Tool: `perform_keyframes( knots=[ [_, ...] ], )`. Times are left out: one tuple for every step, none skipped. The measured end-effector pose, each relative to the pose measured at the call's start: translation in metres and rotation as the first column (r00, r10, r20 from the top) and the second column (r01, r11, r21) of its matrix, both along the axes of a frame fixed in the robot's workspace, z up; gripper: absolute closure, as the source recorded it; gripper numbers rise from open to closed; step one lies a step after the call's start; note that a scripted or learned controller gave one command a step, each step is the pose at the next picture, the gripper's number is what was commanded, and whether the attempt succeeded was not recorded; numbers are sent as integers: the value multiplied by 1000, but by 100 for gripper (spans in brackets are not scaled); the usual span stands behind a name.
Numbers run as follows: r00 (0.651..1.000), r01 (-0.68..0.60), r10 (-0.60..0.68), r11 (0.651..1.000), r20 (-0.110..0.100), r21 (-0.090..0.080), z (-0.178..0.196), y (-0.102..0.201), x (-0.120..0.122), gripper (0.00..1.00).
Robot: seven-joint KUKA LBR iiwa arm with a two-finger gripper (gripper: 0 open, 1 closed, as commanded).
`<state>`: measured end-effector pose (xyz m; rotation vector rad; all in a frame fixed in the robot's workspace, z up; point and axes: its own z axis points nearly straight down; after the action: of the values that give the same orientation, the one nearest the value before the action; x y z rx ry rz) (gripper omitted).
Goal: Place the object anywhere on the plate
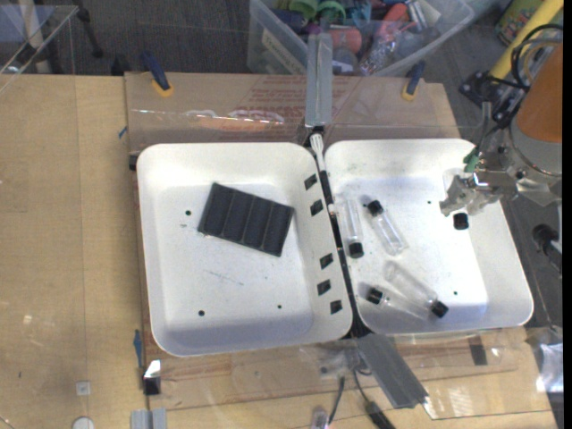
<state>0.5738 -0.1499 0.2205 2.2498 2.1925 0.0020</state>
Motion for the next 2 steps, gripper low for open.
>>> perform_keyframes(
  knots=[
    [915, 403, -403, 915, -2, -2, 16, 10, 27, 100],
    [764, 645, -645, 764, -2, -2, 67, 15, 17, 100]
  ],
)
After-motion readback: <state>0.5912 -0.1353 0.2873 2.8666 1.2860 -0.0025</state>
